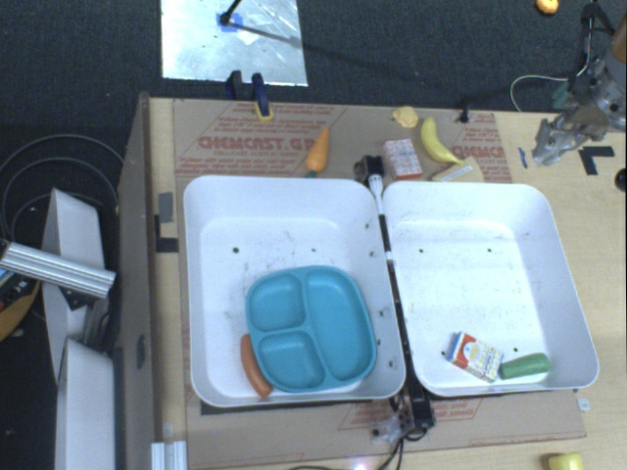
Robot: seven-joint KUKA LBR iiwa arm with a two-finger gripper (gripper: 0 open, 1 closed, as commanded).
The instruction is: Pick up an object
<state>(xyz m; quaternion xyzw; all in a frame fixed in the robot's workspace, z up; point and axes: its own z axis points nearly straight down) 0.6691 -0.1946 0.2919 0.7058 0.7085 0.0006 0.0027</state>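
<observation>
In the right bin [549,223], near its front edge, a small red, white and blue box [474,354] lies next to a green pickle-shaped piece [525,365]. The left bin [211,262] holds a blue divided plate [311,328] with an orange sausage [255,366] along its front left side. My gripper [560,137] hangs at the far right, outside and behind the right bin, above the cardboard. It is high and well away from the objects in the bins, and nothing shows in it.
Behind the bins on the cardboard [255,143] lie a carrot [318,149], a small pink box [403,158], a banana [436,142] and a yellow scrap [405,117]. A black clip [371,170] sits where the bins meet. An orange ball [547,4] rests on the dark floor.
</observation>
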